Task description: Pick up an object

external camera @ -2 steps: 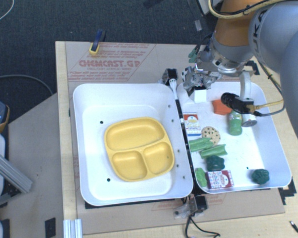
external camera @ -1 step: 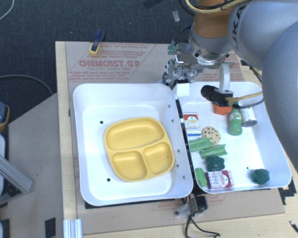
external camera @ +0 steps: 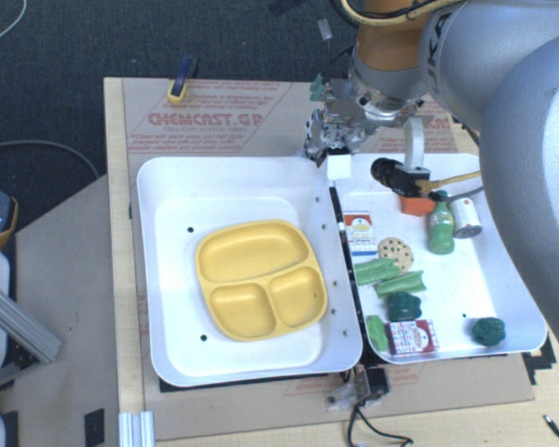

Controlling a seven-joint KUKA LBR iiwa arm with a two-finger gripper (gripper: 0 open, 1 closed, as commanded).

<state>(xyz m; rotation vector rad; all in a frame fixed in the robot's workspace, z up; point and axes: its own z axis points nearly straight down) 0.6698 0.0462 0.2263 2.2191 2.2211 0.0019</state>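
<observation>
Progress is judged to be at an early stage: nothing is seen to be lifted, and every candidate object lies at rest in a bin. The gripper (external camera: 334,147) is held above the far rim, where the two shallow white bins meet. Whether it is wide or closed cannot be told from this angle, and no object can be made out in it.

In the bin on the view's left (external camera: 168,212) lies a yellow plastic tray with three compartments (external camera: 261,277). The bin on the view's right (external camera: 466,277) is crowded. A green plastic bottle (external camera: 440,231) lies beside a small silver can (external camera: 466,217), and a round speckled cookie (external camera: 394,250) lies next to a small red-and-white carton (external camera: 358,234). Green pod-shaped pieces (external camera: 380,273) and a red-and-white box (external camera: 412,336) lie nearer the front, and a dark green lumpy ball (external camera: 489,331) lies well apart from them.

The whole of the pick is thought to remain: a target must be chosen, the gripper lowered onto it and closed, and the object raised.
</observation>
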